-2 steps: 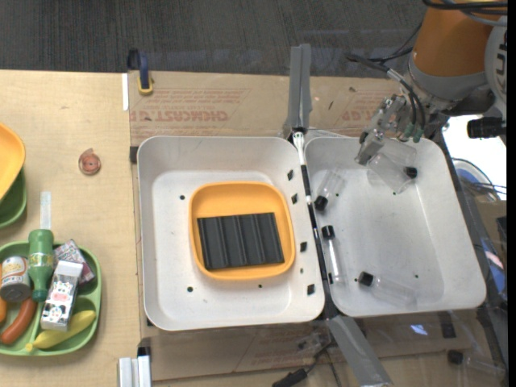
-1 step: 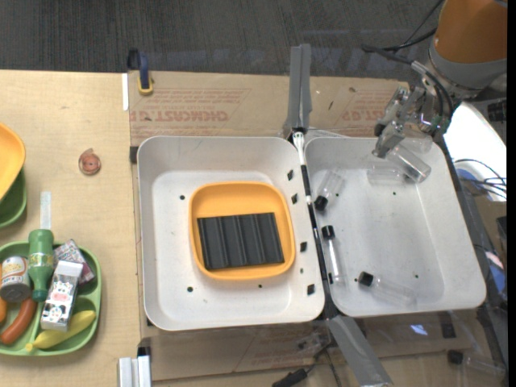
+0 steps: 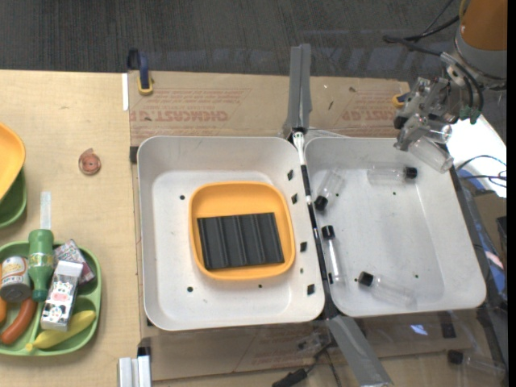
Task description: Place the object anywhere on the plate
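A yellow-orange square plate (image 3: pixel 240 198) sits in the middle of the left bin (image 3: pixel 161 216). On the plate lies a dark grey ribbed rectangular object (image 3: pixel 244 240), flat and towards the plate's near side. My gripper (image 3: pixel 425 139) hangs over the far right corner of the right bin (image 3: pixel 451 289), well away from the plate. Just below it, on the bin floor, lies a clear tube with a black cap (image 3: pixel 393 173). I see nothing held in the gripper.
The right bin holds more clear, black-capped tubes: one by its left wall (image 3: pixel 326 192), a thin one (image 3: pixel 330 255) below it, one near the front (image 3: pixel 383 289). A green tray of toy food (image 3: pixel 48 297) stands on the bench at the left.
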Available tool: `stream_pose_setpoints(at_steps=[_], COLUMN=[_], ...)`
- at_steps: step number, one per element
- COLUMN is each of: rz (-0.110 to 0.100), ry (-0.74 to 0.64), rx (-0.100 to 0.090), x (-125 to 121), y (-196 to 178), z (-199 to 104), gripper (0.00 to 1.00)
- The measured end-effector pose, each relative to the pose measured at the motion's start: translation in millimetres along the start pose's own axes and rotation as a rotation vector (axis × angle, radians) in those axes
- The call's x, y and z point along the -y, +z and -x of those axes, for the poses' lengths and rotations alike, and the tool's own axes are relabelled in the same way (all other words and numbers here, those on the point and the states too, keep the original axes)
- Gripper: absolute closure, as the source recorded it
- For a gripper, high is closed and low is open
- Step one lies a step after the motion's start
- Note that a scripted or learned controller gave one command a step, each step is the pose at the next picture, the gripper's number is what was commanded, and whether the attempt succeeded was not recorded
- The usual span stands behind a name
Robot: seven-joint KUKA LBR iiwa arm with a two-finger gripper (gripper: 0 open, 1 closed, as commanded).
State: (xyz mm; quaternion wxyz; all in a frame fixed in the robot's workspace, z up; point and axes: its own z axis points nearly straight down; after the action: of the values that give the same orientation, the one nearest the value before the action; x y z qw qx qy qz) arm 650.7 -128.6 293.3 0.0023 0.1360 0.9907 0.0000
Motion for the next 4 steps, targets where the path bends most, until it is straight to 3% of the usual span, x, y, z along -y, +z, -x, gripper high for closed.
stream_pose_setpoints(at_steps=[1, 2, 3, 4], rz=[-0.001, 0.000, 0.001, 0.003], ry=[0.059, -0.236, -0.492, -0.844], rx=[0.000, 0.001, 0.000, 0.001], x=[62, 90, 56, 87], y=[-98, -139, -148, -148], z=[10, 28, 24, 35], gripper=[1.00, 1.00, 1.00, 1.00])
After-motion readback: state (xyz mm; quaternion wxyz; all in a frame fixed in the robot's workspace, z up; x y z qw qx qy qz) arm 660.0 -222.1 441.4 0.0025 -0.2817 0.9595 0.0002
